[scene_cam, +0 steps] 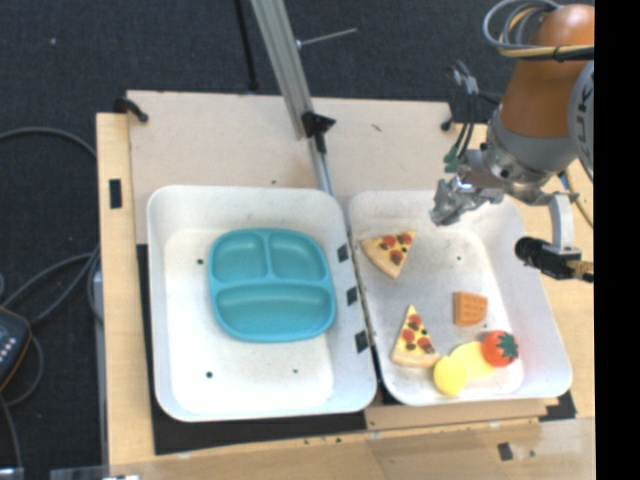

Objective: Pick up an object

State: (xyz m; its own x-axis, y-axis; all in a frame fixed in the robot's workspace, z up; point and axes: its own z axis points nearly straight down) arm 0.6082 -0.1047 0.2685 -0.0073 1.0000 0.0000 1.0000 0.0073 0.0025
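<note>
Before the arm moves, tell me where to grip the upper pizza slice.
Grip the upper pizza slice across its wide crust end, coming straight down from above. It lies flat in the right bin, so its sides are the likely hold, and bare floor surrounds it. The pincer hangs just up and right of it.

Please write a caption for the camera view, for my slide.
Hand above right bin of toy food; blue plate in left bin.

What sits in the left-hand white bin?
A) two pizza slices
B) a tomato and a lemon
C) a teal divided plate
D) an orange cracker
C. The teal divided plate lies in the left bin, while the pizza slices, tomato and the other food toys lie in the right bin.
</note>
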